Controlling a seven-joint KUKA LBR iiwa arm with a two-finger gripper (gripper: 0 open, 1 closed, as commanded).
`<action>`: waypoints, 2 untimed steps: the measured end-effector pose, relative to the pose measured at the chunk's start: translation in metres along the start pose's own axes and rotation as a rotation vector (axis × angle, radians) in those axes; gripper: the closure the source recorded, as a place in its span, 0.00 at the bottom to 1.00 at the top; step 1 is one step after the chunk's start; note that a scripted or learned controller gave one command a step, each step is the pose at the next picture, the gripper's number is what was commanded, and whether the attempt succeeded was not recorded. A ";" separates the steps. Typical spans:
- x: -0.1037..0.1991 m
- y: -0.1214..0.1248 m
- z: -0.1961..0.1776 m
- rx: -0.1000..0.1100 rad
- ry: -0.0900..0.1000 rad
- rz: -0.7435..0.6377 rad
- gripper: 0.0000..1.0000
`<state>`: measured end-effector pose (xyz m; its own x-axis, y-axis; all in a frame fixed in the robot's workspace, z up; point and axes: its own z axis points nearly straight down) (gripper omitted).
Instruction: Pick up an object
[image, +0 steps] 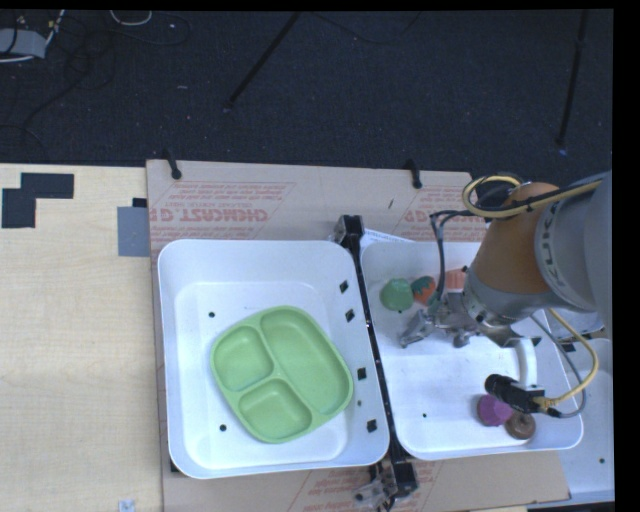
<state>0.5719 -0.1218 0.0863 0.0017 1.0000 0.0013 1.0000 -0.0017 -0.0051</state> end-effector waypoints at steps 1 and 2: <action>-0.001 0.000 -0.011 -0.001 0.000 0.004 1.00; -0.007 0.009 -0.066 -0.007 -0.002 -0.002 1.00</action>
<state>0.5812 -0.1290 0.1527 -0.0003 1.0000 -0.0006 1.0000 0.0003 0.0020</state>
